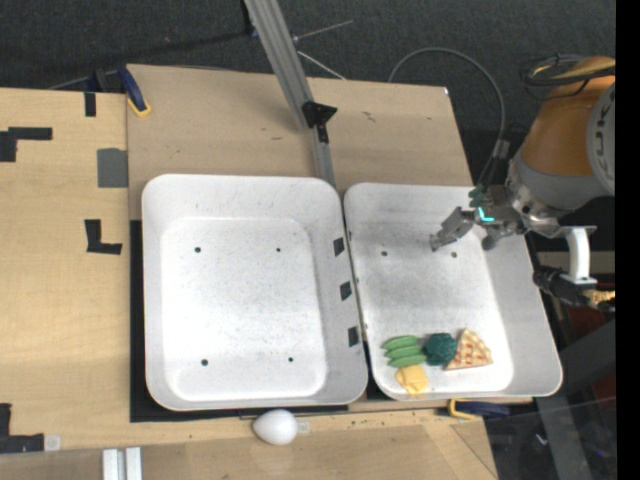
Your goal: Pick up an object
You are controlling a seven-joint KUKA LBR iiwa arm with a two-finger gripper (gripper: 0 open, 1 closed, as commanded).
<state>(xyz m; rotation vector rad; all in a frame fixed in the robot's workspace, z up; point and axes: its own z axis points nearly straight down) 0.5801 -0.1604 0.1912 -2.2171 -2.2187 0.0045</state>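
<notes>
Looking down from the camera view, the grey arm [570, 148] is reaching in from the right and holding its gripper [450, 230] over the far part of the right bin [420, 208], above bare floor. Whether the tool is apart or together cannot be told at this angle, and nothing is showing in its grasp, so the pick seems not yet made. The things to be picked are lying bunched in the near corner of that bin: a green pod-like piece [403, 348], a dark green round lump [439, 347], a yellow piece [411, 377] and a pizza-slice toy [469, 351], touching or just beside one another against the near wall. Being crowded like that, they are probably going to be awkward to separate. The left bin [160, 298] is sitting alongside, and a white egg-shaped object [275, 427] is resting on the bench [60, 308] just near of it, outside both bins.
</notes>
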